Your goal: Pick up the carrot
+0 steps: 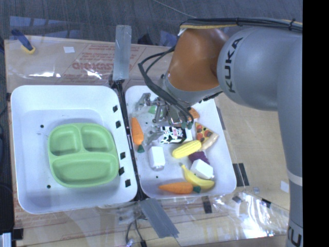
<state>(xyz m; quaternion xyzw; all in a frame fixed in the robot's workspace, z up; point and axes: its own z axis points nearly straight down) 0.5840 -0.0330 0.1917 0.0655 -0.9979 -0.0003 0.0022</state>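
Two carrots lie in the right bin (224, 153). One carrot (137, 131) rests lengthwise against the bin's left wall, its green end toward the front. The other carrot (176, 188) lies across the front wall, green end to the right. My gripper (150, 118) hangs low over the middle of the bin, just right of the first carrot, and appears open with nothing between its fingers. The wrist and orange band (198, 55) cover the bin's back part.
Around the gripper lie a black-and-white toy (173, 134), a pizza slice (205, 134), a corn cob (186, 148), a white block (157, 157), a banana (198, 179) and a purple-and-white piece (201, 167). The left bin (25, 112) holds a green divided plate (82, 154).
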